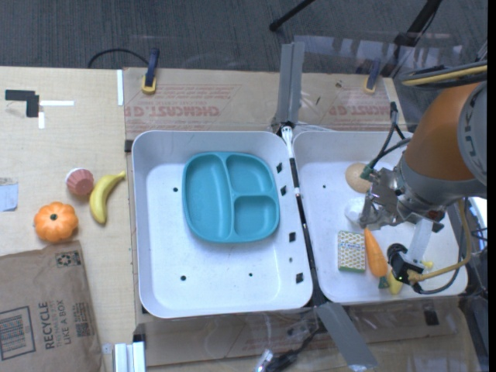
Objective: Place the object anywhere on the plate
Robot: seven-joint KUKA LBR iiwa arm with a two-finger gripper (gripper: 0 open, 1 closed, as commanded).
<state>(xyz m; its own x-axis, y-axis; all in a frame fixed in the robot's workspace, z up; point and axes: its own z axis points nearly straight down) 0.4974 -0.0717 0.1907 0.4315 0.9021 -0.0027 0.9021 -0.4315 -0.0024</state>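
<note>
1. I take the plate [231, 197] as the landmark. It is a teal plate with three compartments and it lies flat in the left bin [155, 231], a little toward the far side.

2. The gripper [377, 208] hangs over the right bin [325, 285], well to the right of the plate, beyond the wall that the two bins share. The wrist hides the tips from this slanted view, so I cannot tell its state, and I see nothing held in it.

3. Which thing is the object is not certain. Nearest to the gripper are a pale round piece [357, 178] on the far side and a small white thing [355, 209] just beside the tool. A little nearer to the camera lie a carrot [374, 254] and a checkered sponge [351, 252], touching each other or almost.

4. My judgement on handling: these look like small toy foods, light and rather stiff, so weight should be no problem.
   - The carrot is smooth and tapered and may slip out. It is better taken across its thick middle, not at the thin end.
   - The sponge seems soft and will give under pressure. It should be gripped across its shorter side.
   - The pale round piece may roll away when touched.

5. The plate is shallow and wide, so any compartment will serve for setting the thing down.
</note>
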